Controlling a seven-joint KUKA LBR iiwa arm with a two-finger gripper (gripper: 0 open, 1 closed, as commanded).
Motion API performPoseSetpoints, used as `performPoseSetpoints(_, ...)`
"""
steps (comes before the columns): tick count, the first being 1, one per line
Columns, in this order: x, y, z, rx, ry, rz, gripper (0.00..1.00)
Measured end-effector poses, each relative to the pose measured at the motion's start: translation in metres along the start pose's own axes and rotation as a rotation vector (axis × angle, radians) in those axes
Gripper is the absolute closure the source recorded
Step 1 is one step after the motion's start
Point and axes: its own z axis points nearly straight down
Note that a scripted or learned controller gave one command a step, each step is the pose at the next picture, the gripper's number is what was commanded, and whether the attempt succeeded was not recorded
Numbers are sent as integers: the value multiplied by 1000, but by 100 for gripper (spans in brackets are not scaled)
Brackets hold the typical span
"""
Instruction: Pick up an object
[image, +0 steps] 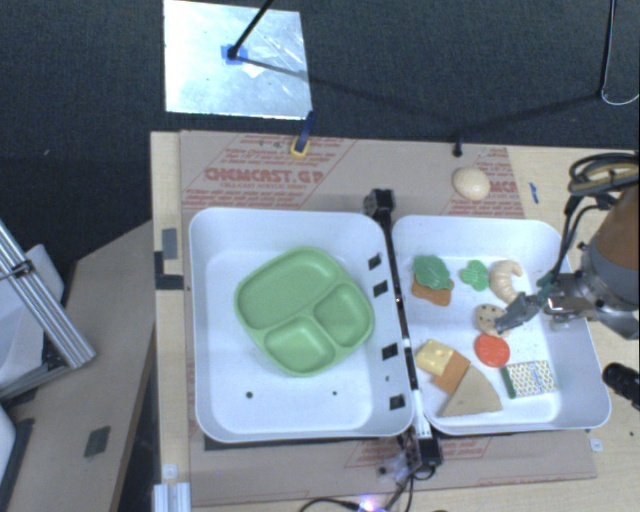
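the pincer (517, 316) is hovering low in the right bin (575, 400) beside the spotted cookie (488, 318); its opening is unclear, nothing visibly held; next, probably, centring over the cookie and closing.

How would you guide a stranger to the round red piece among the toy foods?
Start at the right-hand white bin, the one crowded with toy foods. Look toward its lower middle, just below the tool reaching in from the right. The red disc lies there; its neighbours are a yellow cheese block, a tan wedge and a patterned square, none round or red.
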Motion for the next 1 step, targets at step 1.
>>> performPoseSetpoints(1,-2,7,45,0,0,0,0)
